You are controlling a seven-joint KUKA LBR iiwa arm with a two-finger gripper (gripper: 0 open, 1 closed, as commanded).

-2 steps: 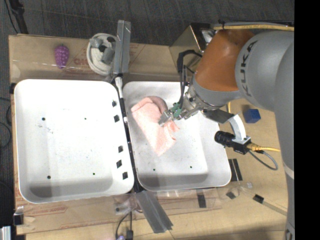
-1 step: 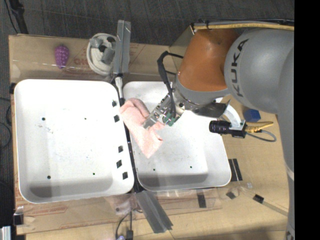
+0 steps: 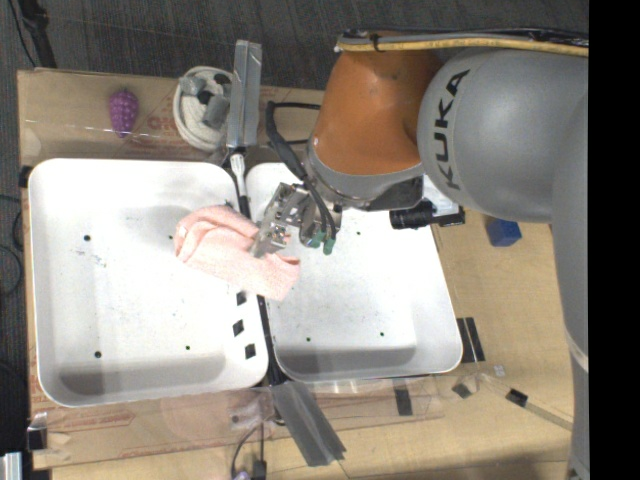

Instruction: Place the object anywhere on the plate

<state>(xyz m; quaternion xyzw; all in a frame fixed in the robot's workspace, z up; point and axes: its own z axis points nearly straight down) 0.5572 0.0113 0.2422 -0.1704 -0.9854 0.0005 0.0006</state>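
Over the divider between the two white bins, the end effector [image 3: 272,236] sits low against a pink cloth [image 3: 232,250], which lies draped across the right part of the left bin [image 3: 60,268] with one corner overhanging the shared rim toward the right bin [image 3: 400,308]. Whether the end effector is spread or pinching the fabric cannot be told — its tips are lost against the folds, so a secure grasp is not confirmed. No plate is identifiable in either bin; the step in hand therefore reads as pickup or early transport, with placement not yet done. The next move calls for a verified grip on the cloth, then a lift high enough to clear the rim so the trailing corner does not snag on the divider. Both bin floors are smooth, white and shallow, with small dark marks and open room around the cloth. Beyond the bins, the desk [image 3: 500,298] carries a purple object [image 3: 122,110] and a coil of white cord [image 3: 203,108] along its far edge, plus a blue item [image 3: 503,232] near the arm — all well apart from the work area.
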